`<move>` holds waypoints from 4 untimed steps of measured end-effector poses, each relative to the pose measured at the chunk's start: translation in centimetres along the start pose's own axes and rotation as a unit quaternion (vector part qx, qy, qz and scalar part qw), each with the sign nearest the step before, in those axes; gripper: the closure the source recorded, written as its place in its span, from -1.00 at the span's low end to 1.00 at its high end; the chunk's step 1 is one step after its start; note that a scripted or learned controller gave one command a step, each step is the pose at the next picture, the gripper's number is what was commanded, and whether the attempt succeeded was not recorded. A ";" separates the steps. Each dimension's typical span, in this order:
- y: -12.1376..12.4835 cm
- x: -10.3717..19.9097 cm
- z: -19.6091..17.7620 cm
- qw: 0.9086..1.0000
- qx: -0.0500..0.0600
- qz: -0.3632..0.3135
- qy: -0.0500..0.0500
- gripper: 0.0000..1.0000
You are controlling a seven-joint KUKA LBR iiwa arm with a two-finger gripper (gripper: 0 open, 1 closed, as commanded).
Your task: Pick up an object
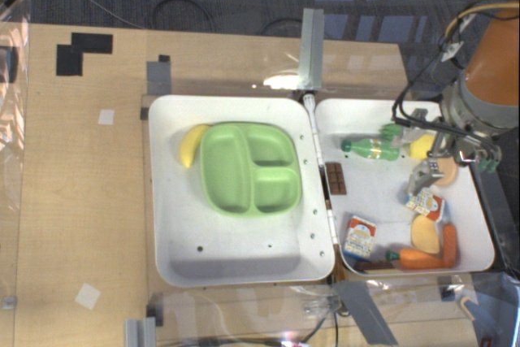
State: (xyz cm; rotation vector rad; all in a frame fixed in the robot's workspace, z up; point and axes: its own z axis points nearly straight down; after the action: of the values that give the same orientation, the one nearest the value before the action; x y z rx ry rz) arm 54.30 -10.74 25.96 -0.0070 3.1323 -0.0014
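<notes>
From my station I judge the pick as not yet made. The gripper (424,179) is low inside the right bin (487,252), and I see no object lifted clear of the bin floor. Whether it is parted, closed or clamped on anything I cannot tell; the view is too coarse at its tip.

Candidate objects relative to the gripper: a small white packet (428,206) with blue and orange print lies directly beneath and just toward the camera, possibly touching. A pale round piece (444,169) sits just beside it on the arm's side. A yellow item (421,145) and a green bottle (372,148) lie beyond it, toward the far wall. Nearer the camera are a pale wedge (424,233) and two carrots (422,259), and across the bin a small carton (359,238).

Well apart, in the left bin (175,248), rest a green divided tray (248,168) and a banana (192,144).

Remaining, in my judgement: secure a grasp, likely on the packet, and lift.
</notes>
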 end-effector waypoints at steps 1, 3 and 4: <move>-5.1 0.1 7.6 1.000 0.000 0.000 0.004 -1.00; -9.7 1.7 16.9 0.999 0.001 -0.033 -0.002 -1.00; -9.6 1.1 15.4 0.999 0.003 -0.037 -0.011 1.00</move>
State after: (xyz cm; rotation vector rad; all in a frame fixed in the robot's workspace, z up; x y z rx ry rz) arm 53.33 -20.36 10.54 -0.1212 3.1085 -0.0120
